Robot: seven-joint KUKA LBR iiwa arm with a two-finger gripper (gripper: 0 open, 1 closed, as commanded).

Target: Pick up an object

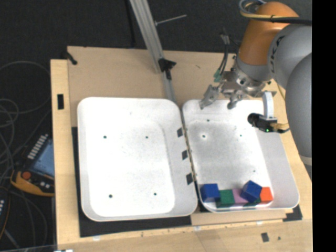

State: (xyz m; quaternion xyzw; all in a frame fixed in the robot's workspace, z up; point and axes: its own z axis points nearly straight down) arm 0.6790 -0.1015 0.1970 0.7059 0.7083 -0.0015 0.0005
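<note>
While the bench (pixel 115 72) carries two shallow white bins side by side, the left bin (pixel 131 156) holds nothing to pick and the right bin (pixel 236 140) keeps all its objects crowded along the near rim. Over the far edge of that right bin hangs the arm (pixel 262 35), grey with its orange band, reaching in from the right. Its gripper (pixel 219 100) points down with the two fingers spread apart and nothing between them, well apart from the blocks.

Smaller still are the blocks themselves: a blue block (pixel 210 191) on the left of the row, a green block (pixel 226 197) just beside it, a pink piece (pixel 240 197) partly hidden, a second blue block (pixel 252 190) tilted on top of its neighbours, and an orange block (pixel 266 194) at the right end.

They look like small, rigid, light cubes with smooth faces, likely to slip if pinched on a corner. The left blue block seems easiest, taken across its far and near faces, since its left side lies free.
</note>
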